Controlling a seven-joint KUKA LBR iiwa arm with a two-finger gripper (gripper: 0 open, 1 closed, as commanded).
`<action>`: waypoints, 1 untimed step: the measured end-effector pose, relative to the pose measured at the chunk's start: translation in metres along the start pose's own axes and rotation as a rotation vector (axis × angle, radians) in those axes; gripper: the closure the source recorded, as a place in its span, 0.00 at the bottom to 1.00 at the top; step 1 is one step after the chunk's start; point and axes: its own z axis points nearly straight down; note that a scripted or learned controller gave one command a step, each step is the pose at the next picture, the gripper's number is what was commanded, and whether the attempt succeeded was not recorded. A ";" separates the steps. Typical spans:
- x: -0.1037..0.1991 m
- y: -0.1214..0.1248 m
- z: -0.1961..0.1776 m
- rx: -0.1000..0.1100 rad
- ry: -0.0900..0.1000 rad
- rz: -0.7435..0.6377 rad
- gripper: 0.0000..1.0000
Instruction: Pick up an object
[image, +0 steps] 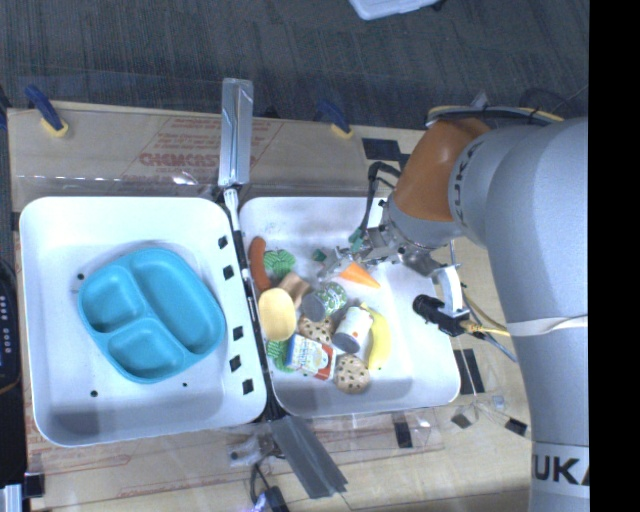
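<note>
The nearest thing to grab looks like the little orange carrot (358, 276), sitting in the upper middle of the right bin (420, 385). It lies just below and a touch left of the claw (368, 243), practically at its tip, with its long axis running roughly left to right and the pointed end toward the right. So my guess is the next move is mostly a short drop with the claw turned across that axis. I honestly can't tell whether the claw is spread or pinched, it's a dark tangle under the grey arm (520, 200) and nothing clearly sits in it.

The rest of the pile crowds in from the lower left: a green leafy thing (279, 265) and a red sausage (258, 261) near the divider, a yellow lemon (277, 313), a small can (352, 328), a banana (380, 341) standing nearly top to bottom, a snack box (308, 355) and a cookie (351, 373). The can and a greyish green lump (328, 298) sit close under the carrot, so a sloppy descent could bump those instead.

The left bin (60, 400) only matters as a neighbour, it holds a blue divided tray (150, 312) with 3 compartments. Both bins rest on the table (420, 470).
</note>
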 end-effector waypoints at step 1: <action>0.000 0.001 -0.010 0.001 -0.001 -0.004 1.00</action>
